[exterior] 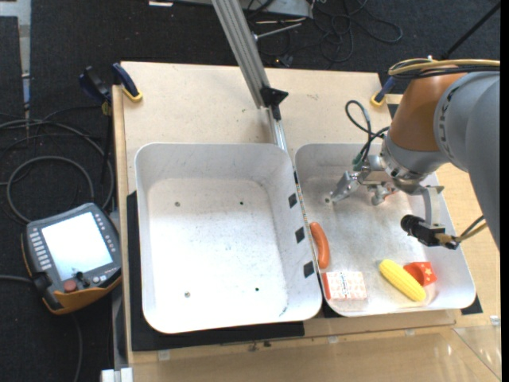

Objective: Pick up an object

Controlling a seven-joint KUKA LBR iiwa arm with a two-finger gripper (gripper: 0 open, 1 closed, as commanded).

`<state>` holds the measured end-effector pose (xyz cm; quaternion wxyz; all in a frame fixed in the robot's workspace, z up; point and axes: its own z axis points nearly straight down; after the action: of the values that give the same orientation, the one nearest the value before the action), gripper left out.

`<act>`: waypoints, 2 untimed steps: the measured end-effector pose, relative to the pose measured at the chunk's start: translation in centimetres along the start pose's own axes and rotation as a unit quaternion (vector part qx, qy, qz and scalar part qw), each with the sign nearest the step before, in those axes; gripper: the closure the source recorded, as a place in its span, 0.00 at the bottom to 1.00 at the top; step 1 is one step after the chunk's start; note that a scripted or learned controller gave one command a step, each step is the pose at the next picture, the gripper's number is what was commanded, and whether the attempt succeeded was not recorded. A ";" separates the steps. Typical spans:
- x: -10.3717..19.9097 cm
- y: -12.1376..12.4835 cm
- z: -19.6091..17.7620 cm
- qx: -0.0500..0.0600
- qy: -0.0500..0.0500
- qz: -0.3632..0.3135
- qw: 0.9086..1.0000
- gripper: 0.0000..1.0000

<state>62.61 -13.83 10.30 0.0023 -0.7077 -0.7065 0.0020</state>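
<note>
Several objects lie in the right bin (318,161): an orange sausage-shaped piece (320,243) against its left wall, a white and red box (346,286) at the front, and a yellow corn-like piece (402,280) beside a small red item (422,272) at the front right. My gripper (359,194) hangs over the bin's bare back middle, well behind these objects. Its fingers are spread apart, one pointing left (338,192), and nothing sits between them. The orange-banded wrist (417,114) rises to the right.
The left bin (151,165) sits beside the right one, sharing a raised divider. A slanted aluminium pole (242,42) crosses the back of the bench. Clamps (127,82) grip the bench's back corners. A teach pendant (71,253) lies on the floor at left.
</note>
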 end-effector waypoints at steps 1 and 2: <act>0.0 0.2 -1.5 -0.004 -0.001 0.000 1.000 1.00; 1.1 0.3 -6.7 -0.006 -0.001 -0.002 1.000 1.00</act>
<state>62.93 -12.76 17.05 -0.0025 -0.7060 -0.7082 -0.0019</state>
